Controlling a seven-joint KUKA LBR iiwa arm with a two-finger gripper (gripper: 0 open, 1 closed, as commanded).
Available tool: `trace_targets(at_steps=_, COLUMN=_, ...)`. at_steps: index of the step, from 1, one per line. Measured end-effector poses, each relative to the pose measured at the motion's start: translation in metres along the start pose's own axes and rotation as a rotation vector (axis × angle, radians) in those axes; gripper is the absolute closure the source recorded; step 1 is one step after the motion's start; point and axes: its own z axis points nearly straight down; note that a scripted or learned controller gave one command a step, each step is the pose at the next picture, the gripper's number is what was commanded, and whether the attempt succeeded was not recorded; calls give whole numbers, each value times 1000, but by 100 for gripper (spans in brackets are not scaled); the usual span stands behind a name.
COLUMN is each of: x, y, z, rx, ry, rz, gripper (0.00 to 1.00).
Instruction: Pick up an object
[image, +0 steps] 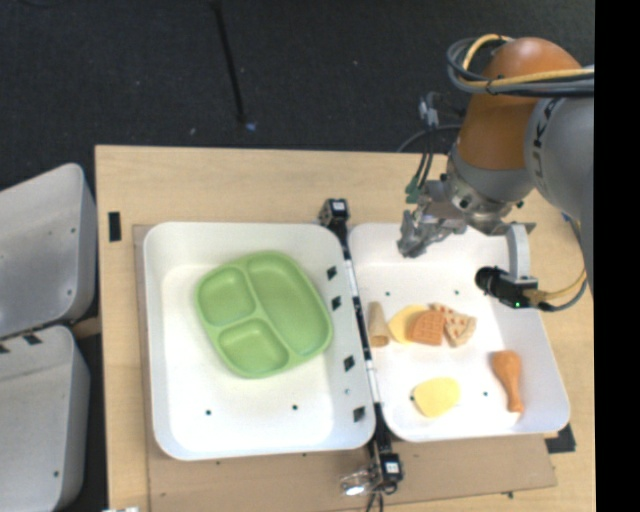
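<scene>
Camera view: the gripper (415, 243) hangs over the back left corner of the right bin (530, 420), well away from the food, so it looks parked rather than lined up on anything. Can't tell how it's set, too small and blurry. All the pickable stuff sits toward the front of that bin: cone (377, 325), waffle (427, 327), cracker (460, 325), drumstick (508, 378), yellow piece (436, 396). The green tray (262, 313) sits alone in the left bin (170, 420), probably as a drop spot

A wooden bench (120, 190) carried two shallow white bins. The left bin (170, 400) held a green divided tray (262, 314), tilted, near its middle. Pale grey panels (40, 250) stood off the bench's left edge.
</scene>
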Motion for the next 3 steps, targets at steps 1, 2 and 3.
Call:
trace_targets(at_steps=1, x=41, y=-19, z=10, rx=2, ry=-1, rz=2, gripper=100)
trace_targets(at_steps=2, x=89, y=-42, z=20, rx=2, ry=0, rz=1, gripper=100)
trace_targets(at_steps=3, x=133, y=-54, z=21, rx=2, ry=1, rz=0, gripper=100)
